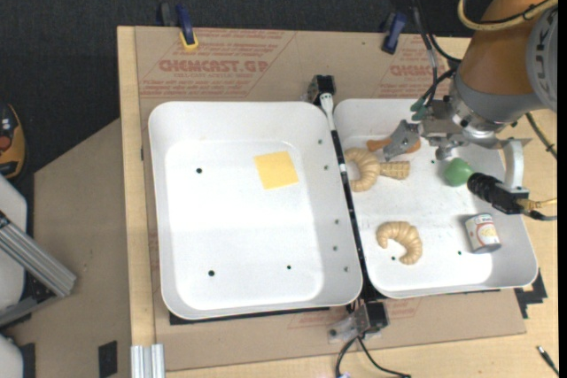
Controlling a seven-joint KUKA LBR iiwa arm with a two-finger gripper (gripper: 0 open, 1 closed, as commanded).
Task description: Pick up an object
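Note:
My gripper [399, 143] hangs low over the far left part of the right bin [509, 274], on the grey arm with its orange band [505, 31] coming in from the upper right. Right by its tip lie a small orange piece [379, 144], a curled tan pastry [361, 170] and a ridged tan piece [396, 170]. A croissant [401, 241] lies nearer the front of that bin. A green ball [457, 172] sits just right of the gripper, and a small can [483, 232] lies at the bin's right side.
The left bin [168, 128] holds a flat yellow square [276, 170]. A black divider strip [341, 190] runs between the two bins. Black cables and a connector [496, 193] hang from the arm over the right bin. Clamps [186, 29] hold the board's far edge.

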